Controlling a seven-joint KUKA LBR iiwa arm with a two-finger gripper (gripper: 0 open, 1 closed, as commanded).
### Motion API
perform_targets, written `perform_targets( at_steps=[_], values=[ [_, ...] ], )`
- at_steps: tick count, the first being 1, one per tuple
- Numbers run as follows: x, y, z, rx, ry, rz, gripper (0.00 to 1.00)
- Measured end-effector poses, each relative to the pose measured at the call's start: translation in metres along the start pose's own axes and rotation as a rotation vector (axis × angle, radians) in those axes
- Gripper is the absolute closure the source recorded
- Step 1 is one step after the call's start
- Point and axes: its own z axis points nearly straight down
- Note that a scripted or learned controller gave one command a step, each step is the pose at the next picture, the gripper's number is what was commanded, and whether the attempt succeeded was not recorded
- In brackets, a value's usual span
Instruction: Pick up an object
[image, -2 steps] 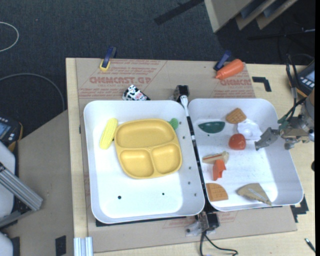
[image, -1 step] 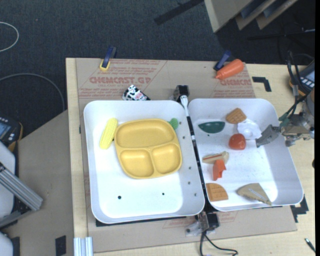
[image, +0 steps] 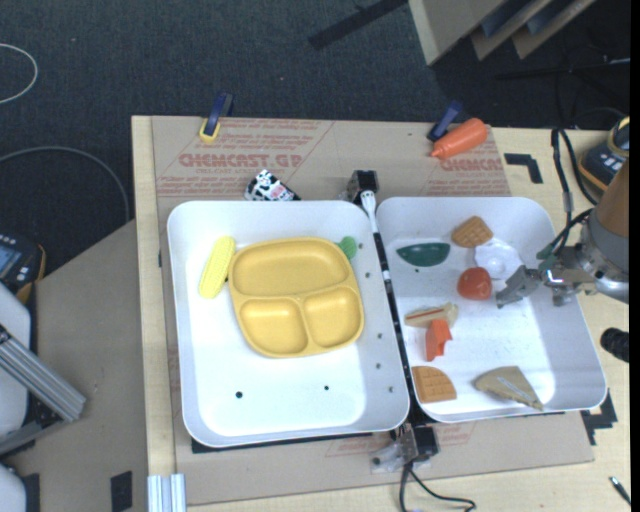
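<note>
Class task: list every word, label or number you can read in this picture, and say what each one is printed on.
"CHEMCAST GP" in red, on the brown board behind the left bin; the last letters are blurred.
The same red print on the board behind the right bin, at: too blurred to read for sure.
Smaller red lines on the board: too small to read.
The food items and the yellow tray bear no text.

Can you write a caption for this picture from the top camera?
Gripper hovers beside a red tomato in the right bin of toy food.
</note>
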Motion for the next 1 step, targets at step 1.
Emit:
perform_targets(
  at_steps=[1],
  values=[
    [0.0057, 0.0088, 0.0533, 0.0, 0.001, -0.002, 0.0]
  ],
)
